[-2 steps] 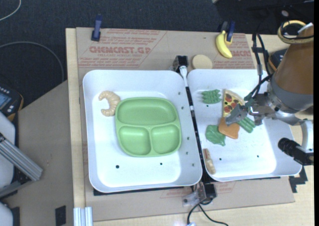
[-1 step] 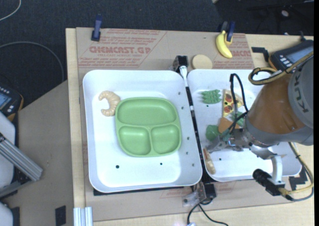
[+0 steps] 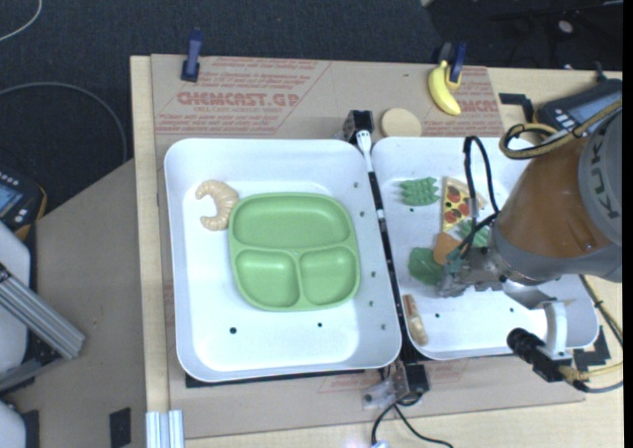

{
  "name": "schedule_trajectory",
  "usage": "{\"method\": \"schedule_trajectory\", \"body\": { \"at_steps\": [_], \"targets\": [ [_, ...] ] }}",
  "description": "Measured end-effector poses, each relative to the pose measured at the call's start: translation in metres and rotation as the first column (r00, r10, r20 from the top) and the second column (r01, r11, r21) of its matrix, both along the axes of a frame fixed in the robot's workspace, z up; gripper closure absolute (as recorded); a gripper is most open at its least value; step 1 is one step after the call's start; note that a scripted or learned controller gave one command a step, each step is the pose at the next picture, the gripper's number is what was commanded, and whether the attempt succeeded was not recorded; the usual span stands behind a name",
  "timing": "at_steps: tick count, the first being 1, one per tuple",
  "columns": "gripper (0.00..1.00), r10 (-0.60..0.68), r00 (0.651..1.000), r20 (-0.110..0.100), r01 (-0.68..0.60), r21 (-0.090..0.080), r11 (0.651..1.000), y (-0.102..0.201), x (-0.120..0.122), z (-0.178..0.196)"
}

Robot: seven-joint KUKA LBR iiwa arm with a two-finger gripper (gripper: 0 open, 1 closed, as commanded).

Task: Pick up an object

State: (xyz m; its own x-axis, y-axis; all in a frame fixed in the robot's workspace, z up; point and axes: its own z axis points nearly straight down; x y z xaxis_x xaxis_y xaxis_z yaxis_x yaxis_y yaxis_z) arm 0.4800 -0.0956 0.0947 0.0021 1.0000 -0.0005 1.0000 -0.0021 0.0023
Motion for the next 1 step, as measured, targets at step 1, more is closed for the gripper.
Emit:
{"method": "schedule_trajectory", "body": {
  "at_steps": [1],
  "targets": [
    [1.0,0.009,1.0,0.012,-0.009,0.001,1.0,0.0462,0.0014,0.1499]
  ]
}}
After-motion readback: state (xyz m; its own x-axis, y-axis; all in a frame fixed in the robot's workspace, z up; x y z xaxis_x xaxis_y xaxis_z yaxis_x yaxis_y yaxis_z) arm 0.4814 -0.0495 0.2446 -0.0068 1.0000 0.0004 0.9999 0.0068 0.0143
